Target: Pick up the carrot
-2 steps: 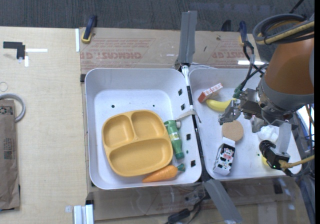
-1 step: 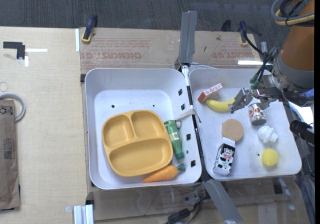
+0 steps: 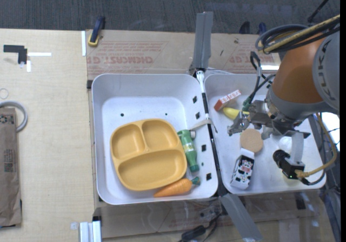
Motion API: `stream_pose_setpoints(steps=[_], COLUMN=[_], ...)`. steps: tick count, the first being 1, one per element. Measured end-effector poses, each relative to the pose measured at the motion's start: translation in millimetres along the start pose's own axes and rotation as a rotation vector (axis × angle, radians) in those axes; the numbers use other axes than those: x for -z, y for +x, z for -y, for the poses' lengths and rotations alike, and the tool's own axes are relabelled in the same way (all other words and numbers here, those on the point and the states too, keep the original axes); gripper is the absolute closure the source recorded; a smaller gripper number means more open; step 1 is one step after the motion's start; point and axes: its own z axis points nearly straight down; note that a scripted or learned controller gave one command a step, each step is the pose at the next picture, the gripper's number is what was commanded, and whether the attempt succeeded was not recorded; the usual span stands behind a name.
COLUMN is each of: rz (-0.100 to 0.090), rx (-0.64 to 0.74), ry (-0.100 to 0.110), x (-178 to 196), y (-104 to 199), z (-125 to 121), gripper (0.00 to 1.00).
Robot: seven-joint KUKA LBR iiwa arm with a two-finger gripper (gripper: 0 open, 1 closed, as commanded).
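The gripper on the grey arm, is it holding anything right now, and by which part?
Cannot be told: the gripper hangs over the right white bin beside a small yellow object. The orange carrot lies untouched in the left white bin.

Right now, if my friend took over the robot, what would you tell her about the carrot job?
Gripper: over the right white bin, near a yellow banana-shaped toy and a round tan disc. It isn't gripping anything I can see.
Orange carrot: lying in the left white bin, at the near edge, just below the yellow divided plate and beside a green bottle.
Done: nothing yet; the carrot is untouched.
Left: move the arm across to the left bin, come down on the carrot, grip it and lift.
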Motion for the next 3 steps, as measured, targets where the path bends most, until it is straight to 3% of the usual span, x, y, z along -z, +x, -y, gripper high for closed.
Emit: stream_pose_setpoints(steps=[1,2,3], rz=[-0.001,0.001,0.001], rx=[0.249,-0.046,0.026], ry=[-0.001,-0.001,0.000], x=[0.6,59.7,63.2], y=[-6.5,-56.8,0.5], z=[11.4,27.0,35.8], gripper=[0.00,0.00,0.00])
